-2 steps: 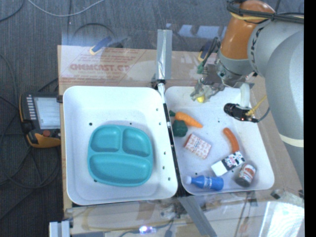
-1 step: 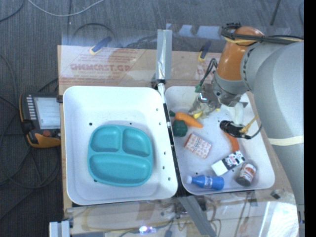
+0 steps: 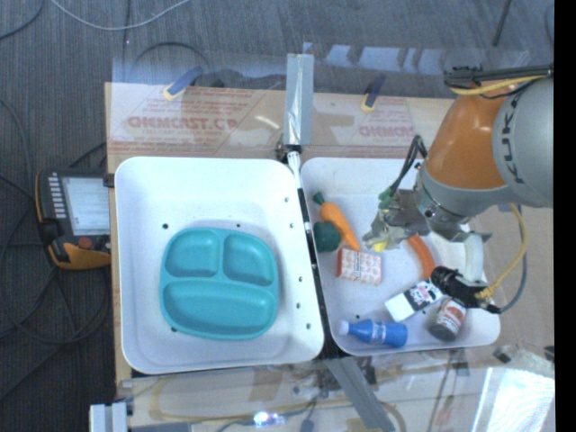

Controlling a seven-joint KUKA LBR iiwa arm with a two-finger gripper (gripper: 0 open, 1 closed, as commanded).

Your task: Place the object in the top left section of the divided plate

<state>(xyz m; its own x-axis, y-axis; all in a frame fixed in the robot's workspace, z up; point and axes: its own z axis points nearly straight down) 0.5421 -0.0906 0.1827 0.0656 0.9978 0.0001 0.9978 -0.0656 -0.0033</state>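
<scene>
A teal divided plate (image 3: 219, 283) lies in the left bin (image 3: 144, 187); it has two small sections at the top and one long section below, all bare. My gripper (image 3: 382, 230) hangs low over the middle of the right bin (image 3: 486, 336). It is just right of an orange carrot (image 3: 337, 221) and above a red-and-white box (image 3: 359, 265). The wrist hides whatever lies directly under the gripper.
The right bin also holds a dark green object (image 3: 326, 236), an orange stick (image 3: 421, 255), a blue bottle (image 3: 376, 333), a white-and-black bottle (image 3: 412, 300) and a small can (image 3: 446, 319). A metal divider (image 3: 298, 106) separates the bins. A handheld device (image 3: 70, 214) sits left of the bench.
</scene>
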